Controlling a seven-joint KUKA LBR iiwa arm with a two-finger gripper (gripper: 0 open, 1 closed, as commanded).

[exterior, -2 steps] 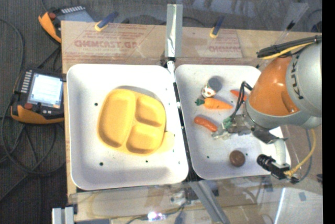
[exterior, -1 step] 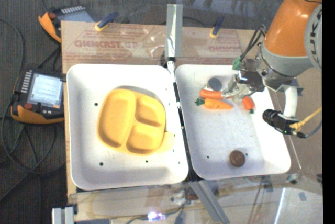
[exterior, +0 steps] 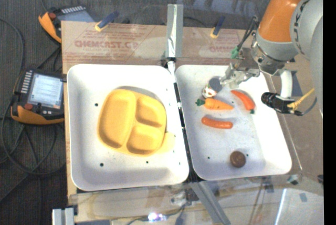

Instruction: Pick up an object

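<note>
1. Two shallow white bins side by side on the tabletop: left bin (exterior: 84, 129), right bin (exterior: 273, 150).
2. One yellow divided tray (exterior: 134, 121) in the left bin, well to the left of the end effector (exterior: 231, 75).
3. Five small items in the right bin, counted:
   - one carrot (exterior: 218, 104) with a green top, just below the end effector;
   - one red-orange pepper-like piece (exterior: 243, 99), below and slightly right of the end effector;
   - one reddish sausage-shaped piece (exterior: 216, 123), farther below, beyond the carrot;
   - one small brown round piece (exterior: 238, 159), well below, near the bin's front wall;
   - one small pale item (exterior: 209, 93), just below and left of the end effector, beside the carrot's top.
4. One grey arm with an orange band (exterior: 281, 8), entering from the right, wrist over the upper part of the right bin.
5. End effector low over the back of the right bin, tip close to the pale item; contact not clear from this angle.
6. Opening width impossible to judge; clenched or released cannot be told, and nothing seen gripped.
7. One handheld pendant (exterior: 39, 95) lying outside the left bin, far left of the end effector.
</note>
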